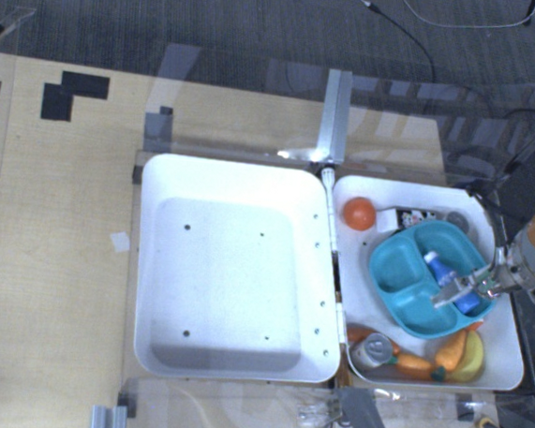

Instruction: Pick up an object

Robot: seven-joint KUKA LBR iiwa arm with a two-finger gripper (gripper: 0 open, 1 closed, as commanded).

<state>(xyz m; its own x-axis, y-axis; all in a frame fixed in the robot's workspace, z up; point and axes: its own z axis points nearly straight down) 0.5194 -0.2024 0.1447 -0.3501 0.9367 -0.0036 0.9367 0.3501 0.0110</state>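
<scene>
My gripper (460, 293) reaches in from the right and sits low over the teal divided dish (402, 278) in the right bin (506, 372). A small blue and white object (436, 268) lies in the dish just left of the gripper. Another blue piece (469, 303) shows right under the gripper tip; whether it is gripped is unclear. An orange ball (359, 213) rests at the bin's back left. Along the front wall lie a silver can (376, 351), a carrot (413, 365) and a yellow banana (469, 358).
The left bin (166, 246) stands beside the right one, with a metal post (334, 121) behind the divide. A black and white item (418, 217) lies behind the dish. Cables hang at the far right.
</scene>
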